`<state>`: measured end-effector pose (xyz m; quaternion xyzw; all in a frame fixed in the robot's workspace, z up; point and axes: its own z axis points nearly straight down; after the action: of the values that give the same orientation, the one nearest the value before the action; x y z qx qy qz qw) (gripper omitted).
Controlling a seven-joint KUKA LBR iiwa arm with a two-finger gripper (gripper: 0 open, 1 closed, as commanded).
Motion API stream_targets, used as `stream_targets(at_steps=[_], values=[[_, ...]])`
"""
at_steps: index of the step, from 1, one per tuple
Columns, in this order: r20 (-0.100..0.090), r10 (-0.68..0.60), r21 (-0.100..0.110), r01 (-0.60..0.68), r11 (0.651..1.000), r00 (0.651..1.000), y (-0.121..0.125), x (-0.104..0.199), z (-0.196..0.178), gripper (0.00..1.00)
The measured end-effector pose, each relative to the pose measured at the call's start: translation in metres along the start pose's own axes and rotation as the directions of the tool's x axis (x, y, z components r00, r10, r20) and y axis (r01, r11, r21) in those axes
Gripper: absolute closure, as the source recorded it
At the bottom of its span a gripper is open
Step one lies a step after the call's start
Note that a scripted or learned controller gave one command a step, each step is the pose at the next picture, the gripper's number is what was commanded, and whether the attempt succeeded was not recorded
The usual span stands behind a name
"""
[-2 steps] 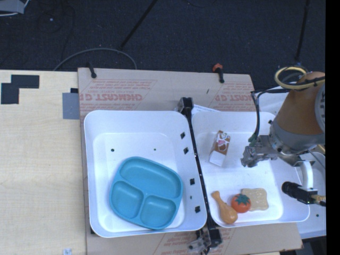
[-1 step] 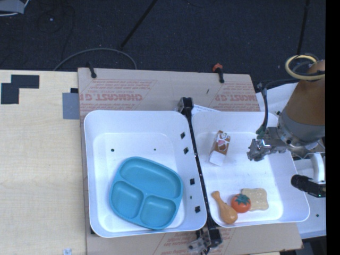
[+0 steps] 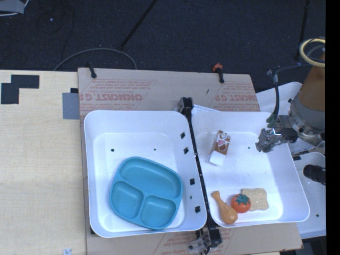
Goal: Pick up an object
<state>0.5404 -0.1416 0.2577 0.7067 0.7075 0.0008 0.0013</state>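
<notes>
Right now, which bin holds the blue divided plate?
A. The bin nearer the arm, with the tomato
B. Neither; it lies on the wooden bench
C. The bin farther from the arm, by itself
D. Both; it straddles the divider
C: the blue divided plate lies alone in the left bin, across the divider from the tomato and the gripper.

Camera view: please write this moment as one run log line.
two-finger gripper: above right white bin, holding nothing | small brown-and-white carton: untouched | blue three-compartment plastic tray: in left white bin
</notes>
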Motion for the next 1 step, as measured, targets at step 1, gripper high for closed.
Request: stream_targets(at_steps=[1], values=[[-0.003, -0.002, 0.008, 0.002, 1.000, 1.000, -0.0102, 0.0438, 0.0128, 1.00]])
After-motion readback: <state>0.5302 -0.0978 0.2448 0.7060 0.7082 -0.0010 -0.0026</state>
